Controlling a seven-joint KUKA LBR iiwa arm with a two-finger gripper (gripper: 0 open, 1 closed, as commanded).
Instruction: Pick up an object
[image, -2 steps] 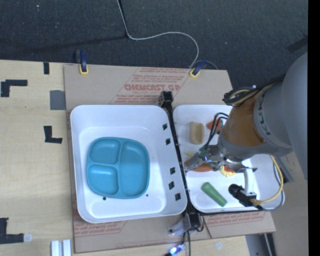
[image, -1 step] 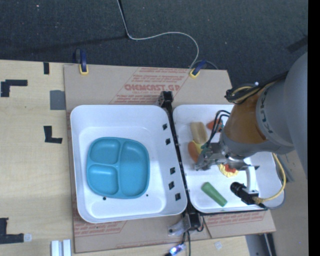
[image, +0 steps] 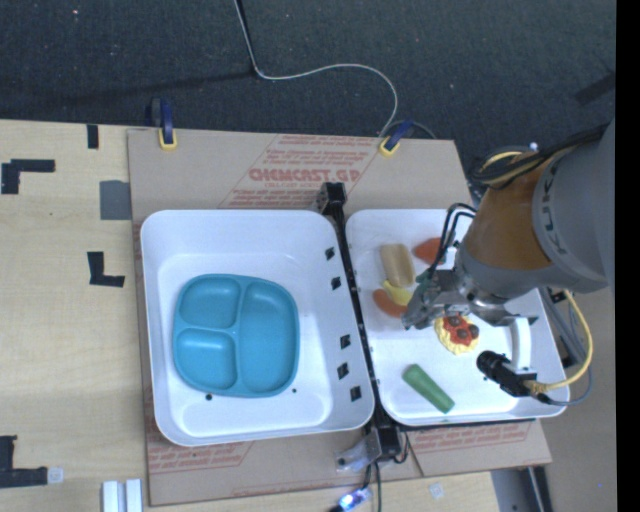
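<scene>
The right bin (image: 390, 400) holds several toy foods. A tan bread roll (image: 397, 263) lies near its left wall, with a yellow piece (image: 398, 291) and an orange piece (image: 384, 298) just below it. A red piece (image: 428, 248) peeks out by the arm. A yellow round piece with red dots (image: 458, 334) sits mid-bin, and a green stick (image: 428, 388) lies near the front. My gripper (image: 422, 306) hangs low over the bin, between the yellow piece and the dotted round piece. Its tips are dark and partly hidden by the wrist.
The left bin (image: 160, 240) holds a blue divided plate (image: 237, 334). A black ridge (image: 348, 300) runs between the bins. The grey and orange arm (image: 530, 230) covers the right bin's far right part. A white cable (image: 330, 72) loops behind the bins.
</scene>
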